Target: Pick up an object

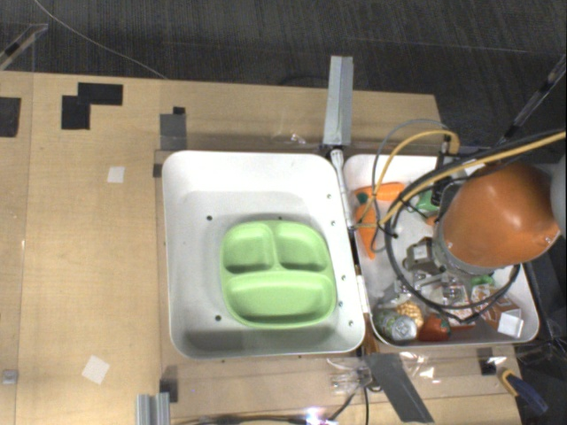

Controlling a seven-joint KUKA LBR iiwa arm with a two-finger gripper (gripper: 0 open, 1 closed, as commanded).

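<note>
Hanging low inside the right bin (461, 341), my gripper (431, 271) sits over that bin's middle, partly hidden beneath my own orange band (496, 215) and wrist. Whether it is spread or pressed together I cannot tell; the metal parts and looping black cables (399, 237) around it hide the tips. I cannot make out anything held in it either.

What I could pick lies scattered across the right bin's floor. An orange object (376, 200) rests near the bin's far left corner, with a small green piece (426, 204) just beside it, toward the bin's middle. Along the bin's near wall there is a silvery round object (400, 328) in the left corner, a red object (434, 328) just to its right, and a small white item (509, 324) in the right corner. A yellowish lump (407, 309) sits just behind the silvery one. All of these are close to my gripper, but I cannot tell whether it touches any of them.

Beside the right bin, to its left, the left bin (182, 237) touches it along one wall and holds a green divided plate (279, 271) lying flat at its centre.
</note>
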